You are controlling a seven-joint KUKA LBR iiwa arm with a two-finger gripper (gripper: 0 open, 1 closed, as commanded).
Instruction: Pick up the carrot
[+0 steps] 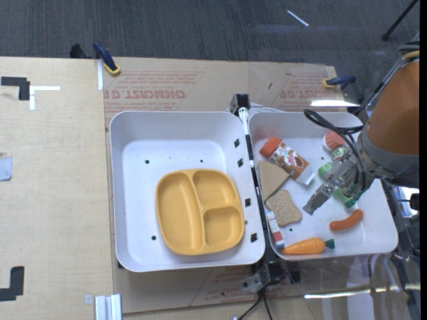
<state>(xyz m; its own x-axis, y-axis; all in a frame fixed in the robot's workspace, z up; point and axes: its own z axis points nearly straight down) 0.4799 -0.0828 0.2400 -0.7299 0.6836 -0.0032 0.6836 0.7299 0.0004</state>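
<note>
The claw (319,201) hangs low over the right bin (380,242), reaching in from the right under the grey arm (393,135) with its orange band. How far its fingers stand apart cannot be made out (the tips blur into one dark grey shape), so whether it is open or closed is not clear. Nothing can be seen between the fingers, and whether the tip touches the bin floor cannot be told.

Just left of the claw lies one slice of brown bread (286,209), with a tan flat piece (272,177) above it, the two overlapping. Up and to the left of the claw sits one orange and white carton (285,159), tilted. Just right of the claw, partly under the wrist, is something green (337,172) (too hidden to name), and above that a reddish round item (334,139) against the bin's far side.

Down and to the right of the claw lies one sausage (346,221). The one carrot (305,247) lies below the claw, well apart from it, along the near wall of the right bin, its green end pointing right.

Farther left, across the divide, is the left bin (133,179) (two bins in all), holding one yellow divided plate (199,211) with three compartments.
</note>
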